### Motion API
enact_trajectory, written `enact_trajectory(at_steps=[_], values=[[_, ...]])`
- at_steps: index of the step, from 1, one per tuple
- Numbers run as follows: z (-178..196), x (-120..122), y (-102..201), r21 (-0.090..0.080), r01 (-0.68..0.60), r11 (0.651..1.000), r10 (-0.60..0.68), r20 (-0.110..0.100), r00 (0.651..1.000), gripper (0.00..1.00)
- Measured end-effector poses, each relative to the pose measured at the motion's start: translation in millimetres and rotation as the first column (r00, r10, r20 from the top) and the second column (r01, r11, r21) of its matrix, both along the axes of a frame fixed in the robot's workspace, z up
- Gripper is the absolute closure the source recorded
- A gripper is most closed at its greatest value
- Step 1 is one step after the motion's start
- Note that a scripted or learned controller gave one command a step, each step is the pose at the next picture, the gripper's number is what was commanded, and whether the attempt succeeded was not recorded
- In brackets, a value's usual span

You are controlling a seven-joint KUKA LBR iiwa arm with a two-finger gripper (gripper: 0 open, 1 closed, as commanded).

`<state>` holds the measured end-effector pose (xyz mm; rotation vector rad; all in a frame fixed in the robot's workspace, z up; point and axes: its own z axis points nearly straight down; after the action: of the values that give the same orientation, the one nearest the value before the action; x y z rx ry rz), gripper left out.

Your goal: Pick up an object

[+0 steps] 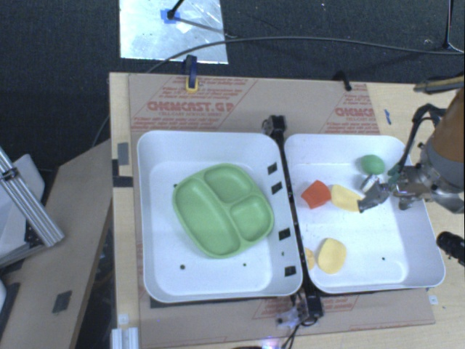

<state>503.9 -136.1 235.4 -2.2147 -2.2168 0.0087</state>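
Yellow piece (345, 197) just left of, touching gripper (372, 193).

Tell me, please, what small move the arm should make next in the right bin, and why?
Probably a short push lower and toward the left bin, closing on the yellow piece. The gripper sits at that piece's right end, with the red block just beyond it and the green ball behind. Nothing is visibly held, so the nearest object seems the best try.
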Motion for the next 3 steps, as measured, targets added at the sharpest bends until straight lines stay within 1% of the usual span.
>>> enact_trajectory(at_steps=[1,2,3], values=[[6,2,0,-0.002,-0.003,1.000,0.003,0.012,1.000,0.00],[-57,-1,-2,-0.001,0.000,1.000,0.000,0.006,1.000,0.00],[-102,7,-5,-0.001,0.000,1.000,0.000,0.007,1.000,0.00]])
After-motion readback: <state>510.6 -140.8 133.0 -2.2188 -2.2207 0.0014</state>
